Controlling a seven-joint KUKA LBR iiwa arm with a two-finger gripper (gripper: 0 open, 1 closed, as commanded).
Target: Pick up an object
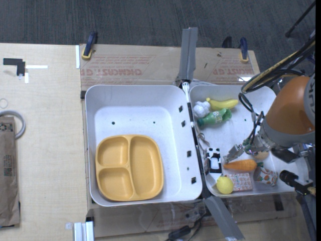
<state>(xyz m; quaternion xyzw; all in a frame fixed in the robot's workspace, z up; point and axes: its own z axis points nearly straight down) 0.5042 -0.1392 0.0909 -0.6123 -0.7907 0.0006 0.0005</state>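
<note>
My gripper (239, 153) hangs low in the right bin (261, 92), just above an orange carrot (241, 165) that lies near the bin's front. A yellow lemon (224, 185) sits in front of the carrot at the front left. Beside the lemon lies a pink patterned box (243, 183), and a small patterned cup (268, 176) is to the carrot's right. A black-and-white item (214, 159) lies left of the carrot. At the back of the bin are a yellow banana (223, 104), a green bottle (215, 117) and a small white object (201, 108). Nothing visibly sits in the gripper.
The left bin (135, 102) holds a yellow divided plate (129, 166) at its front left. The grey arm with its orange band (293, 107) covers the right bin's right side. Cables (251, 109) loop over that bin. A brown paper bag (9, 164) lies on the bench at far left.
</note>
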